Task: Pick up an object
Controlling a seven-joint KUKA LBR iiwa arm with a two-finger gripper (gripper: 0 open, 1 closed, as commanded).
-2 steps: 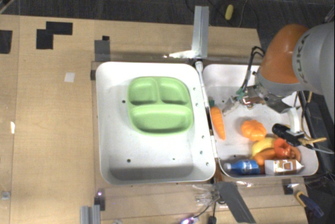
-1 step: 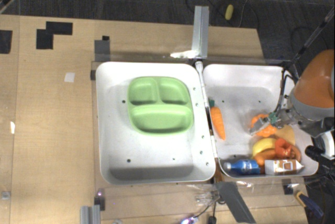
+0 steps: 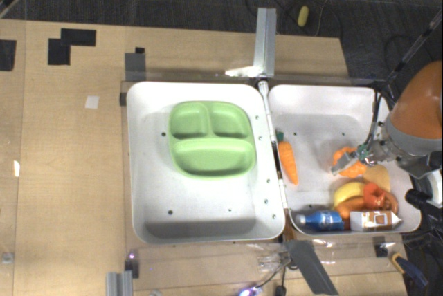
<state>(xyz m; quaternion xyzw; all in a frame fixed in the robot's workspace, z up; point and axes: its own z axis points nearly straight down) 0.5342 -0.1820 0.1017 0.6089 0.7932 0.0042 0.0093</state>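
The right bin holds a carrot along its left wall and a cluster of items at its lower right. In that cluster are a small orange piece, a yellow banana, a red-orange toy, a blue bottle and a white carton. My gripper reaches in from the right and sits low, right over the small orange piece, which it partly hides.
A green divided plate lies in the left bin. A metal post stands behind the rim shared by the two bins. The arm's orange band hangs over the right bin's right edge.
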